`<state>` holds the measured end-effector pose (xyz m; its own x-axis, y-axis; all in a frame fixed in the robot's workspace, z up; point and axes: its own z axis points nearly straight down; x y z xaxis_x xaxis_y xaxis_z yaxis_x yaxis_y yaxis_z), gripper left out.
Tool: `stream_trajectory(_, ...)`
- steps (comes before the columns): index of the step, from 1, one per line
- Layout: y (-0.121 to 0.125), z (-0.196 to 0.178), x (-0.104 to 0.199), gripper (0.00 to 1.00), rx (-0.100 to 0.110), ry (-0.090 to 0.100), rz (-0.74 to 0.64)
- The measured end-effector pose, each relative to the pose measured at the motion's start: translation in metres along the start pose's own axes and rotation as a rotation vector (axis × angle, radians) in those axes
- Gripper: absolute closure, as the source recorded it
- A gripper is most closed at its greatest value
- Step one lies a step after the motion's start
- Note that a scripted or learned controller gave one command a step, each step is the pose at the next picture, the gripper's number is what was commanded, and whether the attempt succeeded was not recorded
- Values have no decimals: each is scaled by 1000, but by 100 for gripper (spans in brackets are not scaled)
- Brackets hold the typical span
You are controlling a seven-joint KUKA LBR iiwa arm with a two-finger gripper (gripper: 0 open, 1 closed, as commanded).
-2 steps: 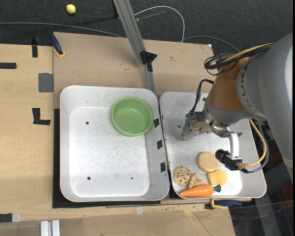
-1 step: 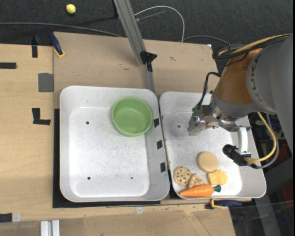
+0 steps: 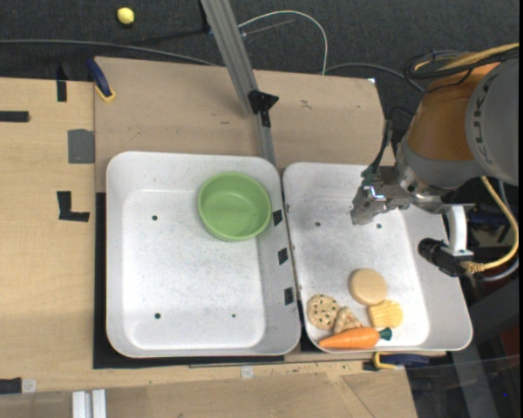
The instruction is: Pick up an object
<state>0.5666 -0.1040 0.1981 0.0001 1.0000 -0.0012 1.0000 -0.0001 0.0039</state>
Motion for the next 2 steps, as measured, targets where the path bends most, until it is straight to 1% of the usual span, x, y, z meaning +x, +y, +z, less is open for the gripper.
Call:
stream_trajectory(1, 1, -37, 0, 100, 1, 1, -1)
stream_trajectory(2, -2, -45, 56, 100, 4, 3, -7)
